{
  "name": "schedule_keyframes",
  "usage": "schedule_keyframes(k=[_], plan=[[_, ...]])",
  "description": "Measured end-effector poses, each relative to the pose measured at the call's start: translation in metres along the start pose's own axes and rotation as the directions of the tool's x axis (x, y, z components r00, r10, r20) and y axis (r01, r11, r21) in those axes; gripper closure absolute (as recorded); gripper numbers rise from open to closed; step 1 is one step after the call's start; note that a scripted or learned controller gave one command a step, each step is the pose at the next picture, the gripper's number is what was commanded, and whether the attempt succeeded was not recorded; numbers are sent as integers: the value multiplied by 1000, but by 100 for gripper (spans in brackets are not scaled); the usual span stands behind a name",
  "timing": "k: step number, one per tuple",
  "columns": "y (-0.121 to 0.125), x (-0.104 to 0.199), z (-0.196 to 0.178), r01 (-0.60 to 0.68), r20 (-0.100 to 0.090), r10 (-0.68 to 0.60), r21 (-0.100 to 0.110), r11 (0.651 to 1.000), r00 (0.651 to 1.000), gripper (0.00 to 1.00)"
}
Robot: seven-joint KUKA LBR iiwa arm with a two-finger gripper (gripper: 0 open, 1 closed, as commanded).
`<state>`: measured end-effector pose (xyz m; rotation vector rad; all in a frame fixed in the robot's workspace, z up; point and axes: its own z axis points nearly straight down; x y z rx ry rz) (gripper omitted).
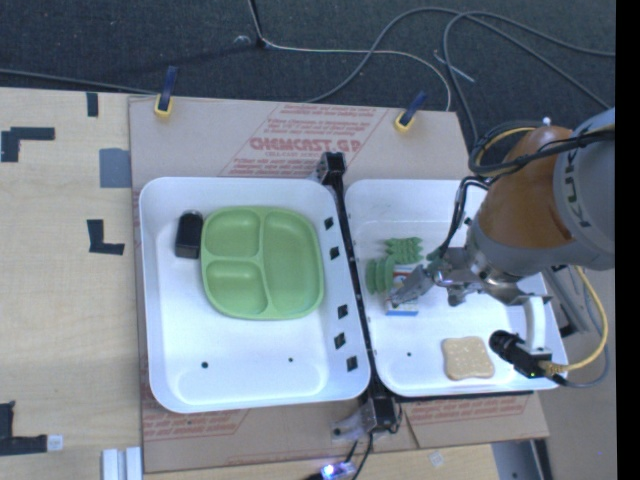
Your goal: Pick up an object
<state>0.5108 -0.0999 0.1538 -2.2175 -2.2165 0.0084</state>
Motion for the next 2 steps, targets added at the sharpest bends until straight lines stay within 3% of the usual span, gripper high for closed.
schedule_keyframes(k=[1,2], plan=[[0,-2,64,0,0,0,0,1000,1000,0],[1,-1,51,2,-2,-2,-3,1000,1000,100]])
